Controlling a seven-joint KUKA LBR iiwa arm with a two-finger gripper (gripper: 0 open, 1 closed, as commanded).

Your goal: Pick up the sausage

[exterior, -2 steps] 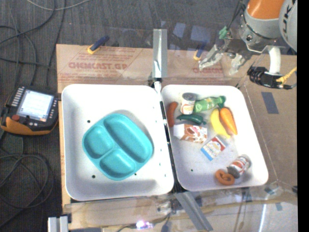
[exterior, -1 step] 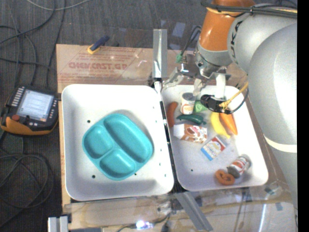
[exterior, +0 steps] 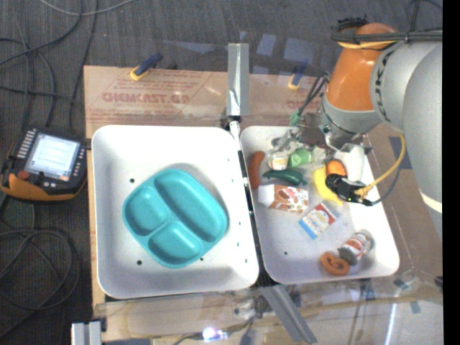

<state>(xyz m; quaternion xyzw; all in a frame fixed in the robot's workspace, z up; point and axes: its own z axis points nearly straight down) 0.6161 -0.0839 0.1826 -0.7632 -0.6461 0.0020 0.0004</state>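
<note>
The sausage (exterior: 257, 169) is a reddish-brown link lying upright along the left wall of the right bin (exterior: 287, 264). My gripper (exterior: 293, 144) hangs over the back of that bin, to the right of the sausage and a little above it, among cluttered toy food. The sausage lies apart from the gripper, with nothing on it.
A teal divided plate (exterior: 175, 215) sits in the left bin (exterior: 115, 149). The right bin also holds a green pepper (exterior: 285, 176), a red-and-white box (exterior: 284, 197), a banana (exterior: 321, 180), an orange piece (exterior: 335, 168), a blue-edged packet (exterior: 318, 219), a can (exterior: 356, 246) and a pretzel (exterior: 334, 263).
</note>
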